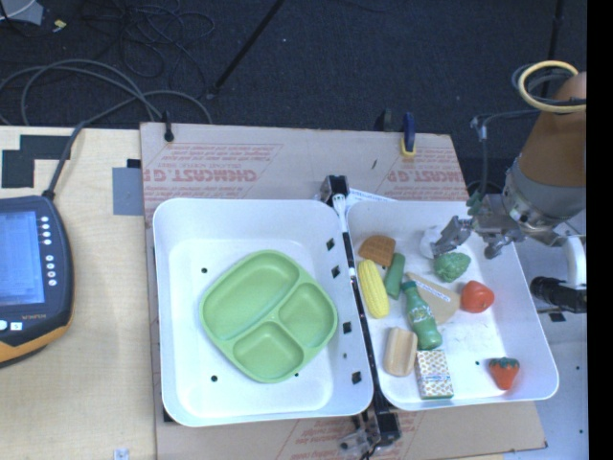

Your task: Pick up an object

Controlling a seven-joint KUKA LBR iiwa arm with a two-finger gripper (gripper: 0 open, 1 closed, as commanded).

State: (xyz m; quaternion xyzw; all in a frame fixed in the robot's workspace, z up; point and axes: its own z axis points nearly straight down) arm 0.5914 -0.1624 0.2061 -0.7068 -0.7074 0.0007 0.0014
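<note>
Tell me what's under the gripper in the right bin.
The gripper sits right over a green leafy toy, touching or nearly so; a red tomato lies beside it. The gripper covers the leafy toy's top edge, so contact can't be confirmed, nor the bin floor beneath.

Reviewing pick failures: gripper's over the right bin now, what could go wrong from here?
1. The gripper hangs right above the green leafy toy, whose lumpy shape may slip from a pinch.
2. The red tomato and the green bottle lie close by; closing fingers could knock them or catch two items.
</note>
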